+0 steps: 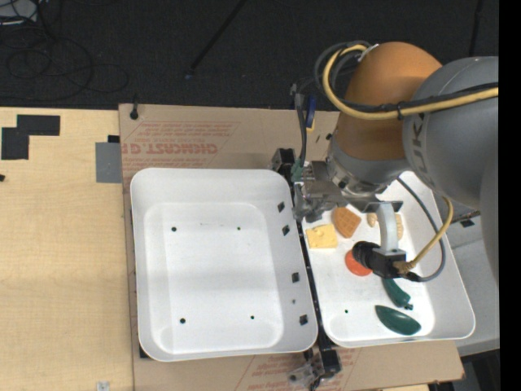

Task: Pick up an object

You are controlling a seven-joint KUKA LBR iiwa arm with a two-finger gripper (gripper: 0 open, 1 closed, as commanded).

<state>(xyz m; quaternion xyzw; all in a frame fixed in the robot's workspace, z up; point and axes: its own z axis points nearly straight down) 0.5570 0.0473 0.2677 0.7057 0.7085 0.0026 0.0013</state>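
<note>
Nothing looks lifted yet. The arm (pixel 399 112) hangs low over the far end of the right bin (pixel 456 320), and the gripper (pixel 313 194) sits near that bin's left wall, but its bulk hides the tips, so I cannot tell its state or whether it has hold of anything. The likeliest target, a yellow block (pixel 321 236), lies on the bin floor just beside the gripper, flat and pale. An orange wedge (pixel 348 221), a red disc (pixel 357 264) and a green piece (pixel 398 319) lie nearby.
</note>
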